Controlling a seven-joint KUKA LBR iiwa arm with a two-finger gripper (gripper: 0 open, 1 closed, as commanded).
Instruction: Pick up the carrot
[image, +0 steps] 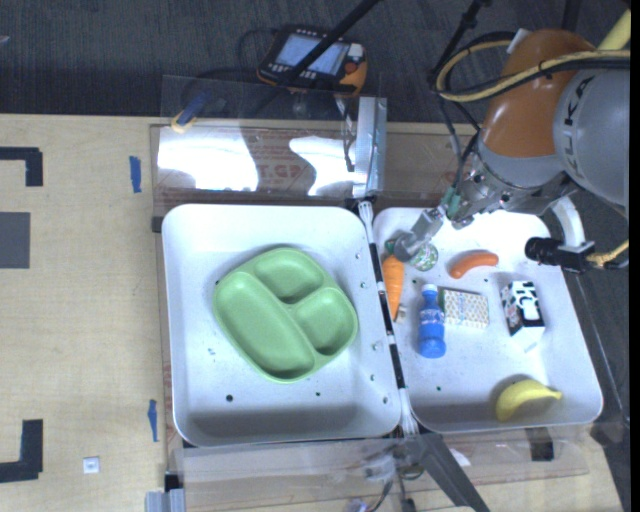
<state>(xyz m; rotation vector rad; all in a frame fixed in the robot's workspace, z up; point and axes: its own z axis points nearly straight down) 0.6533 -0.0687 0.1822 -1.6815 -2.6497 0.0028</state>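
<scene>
**Gripper low over the right bin, carrot lying by the divider**

Here's the arm, reaching in from the right, grey body with the orange band up top, wrist angled down and to the left. The gripper sits low in the upper left corner of the right bin, and its tip is blurred and small from this height, so whether it is apart or together I honestly cannot tell. Nothing can be made out clamped in it.

The carrot lies in that same bin, right against the left wall, by the seam between the two bins. It points down the frame, thick orange end up, just below the gripper tip. Close, maybe touching; the view doesn't settle it.

Around it: a blue bottle just to the carrot's right, lying lengthwise. A small patterned packet beside the bottle. An orange sausage-shaped piece higher up, near the gripper. A black-and-white carton further right. A banana down in the near corner.

Over in the left bin, a green divided plate sits in the middle, tilted on the diagonal.
</scene>
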